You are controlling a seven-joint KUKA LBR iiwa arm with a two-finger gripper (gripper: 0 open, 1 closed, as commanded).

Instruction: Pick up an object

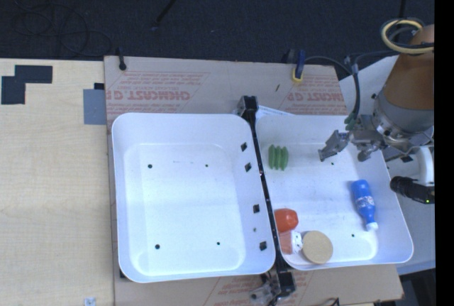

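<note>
The right white bin [333, 177] holds a small green ribbed object [277, 157] near its left wall and a blue bottle [363, 203] with a white cap toward the right. At its front lie a red object [286, 219] and a round tan disc [317, 246]. My gripper [349, 150] hangs over the upper right part of this bin, above and left of the blue bottle and well right of the green object. Its fingers are open with nothing between them.
The left white bin [184, 198] sits beside the right one, with a black clip strip [257, 177] along the shared wall. Both rest on a cardboard sheet [184, 84] on the wooden bench. A yellow clamp [298, 72] and cables stand behind.
</note>
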